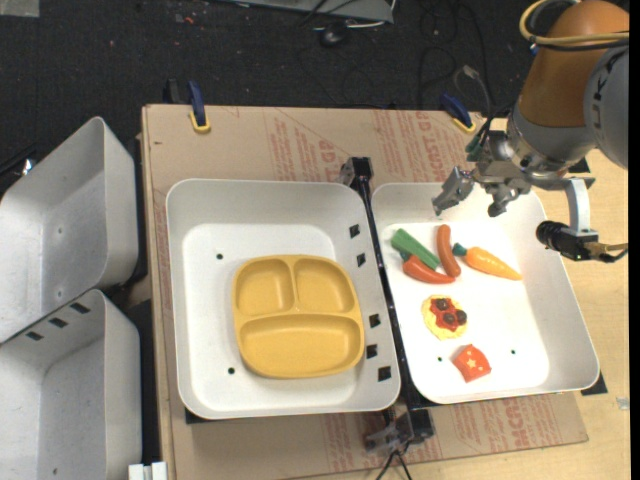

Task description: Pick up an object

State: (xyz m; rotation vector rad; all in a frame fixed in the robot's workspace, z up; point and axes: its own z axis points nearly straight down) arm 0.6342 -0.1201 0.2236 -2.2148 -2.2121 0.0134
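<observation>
Hovering at the frame's upper right, the tool [473, 194] hangs spread and empty above the right white bin [565, 298]. Just below lies a small red plastic sausage [448, 249]: light, stiff, likely slippery; best gripped across its middle.

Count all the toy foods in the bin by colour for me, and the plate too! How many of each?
Green: 1, a green stick
Red: 3, a sausage, a chilli, a red wedge
Orange: 1, a carrot
Yellow: 2, a little pizza with red toppings, a divided plate in the other bin
Total: 7
</observation>
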